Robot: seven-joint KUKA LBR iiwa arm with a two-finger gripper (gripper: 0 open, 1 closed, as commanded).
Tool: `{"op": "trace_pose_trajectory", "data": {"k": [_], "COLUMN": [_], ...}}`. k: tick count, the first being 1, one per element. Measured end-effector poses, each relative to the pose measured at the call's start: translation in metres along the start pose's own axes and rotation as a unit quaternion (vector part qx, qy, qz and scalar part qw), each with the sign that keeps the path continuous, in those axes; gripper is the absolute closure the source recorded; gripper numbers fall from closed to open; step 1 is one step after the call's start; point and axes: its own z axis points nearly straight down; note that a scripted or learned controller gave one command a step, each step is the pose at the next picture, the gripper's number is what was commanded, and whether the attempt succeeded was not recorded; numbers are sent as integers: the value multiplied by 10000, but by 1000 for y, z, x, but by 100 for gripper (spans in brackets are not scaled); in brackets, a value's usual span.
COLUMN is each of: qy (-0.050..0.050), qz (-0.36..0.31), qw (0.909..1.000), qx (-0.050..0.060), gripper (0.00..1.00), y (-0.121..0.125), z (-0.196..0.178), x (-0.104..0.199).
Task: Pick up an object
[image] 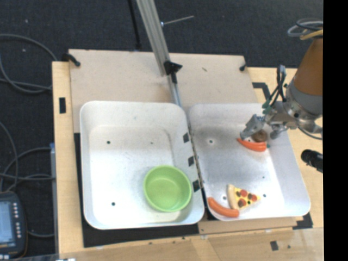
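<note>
Camera view: tool [260, 134] over orange sausage [252, 143], right bin [288, 189]; finger state unclear.

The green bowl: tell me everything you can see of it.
The green bowl is a round, light green dish, plastic by the look of it, standing upright with nothing inside. It sits in the left bin, in the near right corner, close to the bin's wall. Nothing else touches it.
</note>
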Motion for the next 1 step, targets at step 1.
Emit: {"op": "trace_pose_trajectory", "data": {"k": [1], "qy": [1], "qz": [3], "qw": [10000], "qx": [-2], "gripper": [0], "y": [0], "z": [0], "x": [0]}}
